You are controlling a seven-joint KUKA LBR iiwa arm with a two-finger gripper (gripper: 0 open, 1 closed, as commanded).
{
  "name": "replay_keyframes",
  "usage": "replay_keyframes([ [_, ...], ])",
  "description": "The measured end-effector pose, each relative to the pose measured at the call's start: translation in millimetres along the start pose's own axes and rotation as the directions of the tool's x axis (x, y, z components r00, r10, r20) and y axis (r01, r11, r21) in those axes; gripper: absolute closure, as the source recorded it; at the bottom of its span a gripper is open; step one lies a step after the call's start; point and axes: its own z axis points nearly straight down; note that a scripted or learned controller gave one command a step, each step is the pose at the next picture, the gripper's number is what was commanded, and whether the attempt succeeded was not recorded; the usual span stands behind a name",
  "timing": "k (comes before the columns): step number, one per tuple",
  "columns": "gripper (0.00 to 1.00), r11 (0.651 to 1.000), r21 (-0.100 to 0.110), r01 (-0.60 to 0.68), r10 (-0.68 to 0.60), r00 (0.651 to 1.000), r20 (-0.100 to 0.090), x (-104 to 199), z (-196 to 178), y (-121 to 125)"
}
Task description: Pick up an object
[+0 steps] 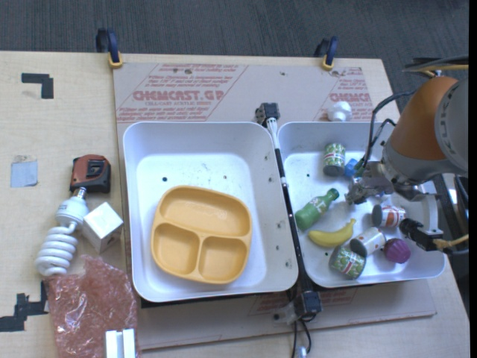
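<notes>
Item 1: banana [332, 234], lying just below-left of gripper [363, 191]; probably light, smooth, curved; grasp mid-body. Gripper opening: cannot tell.

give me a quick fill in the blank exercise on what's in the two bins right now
1. The yellow divided tray lies in the ____ bin.
2. The banana lies in the right bin, just below the ____ bottle.
3. The purple ball sits near the right bin's lower ____ corner.
4. The gripper is over the ____ bin.

Missing words: left; green; right; right
</notes>
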Motion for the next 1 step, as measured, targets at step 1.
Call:
replay_keyframes([
  [1, 0.0, 1.0, 0.001, -0.001, 0.001, 1.0, -0.001, 44.6, 0.0, -39.0],
])
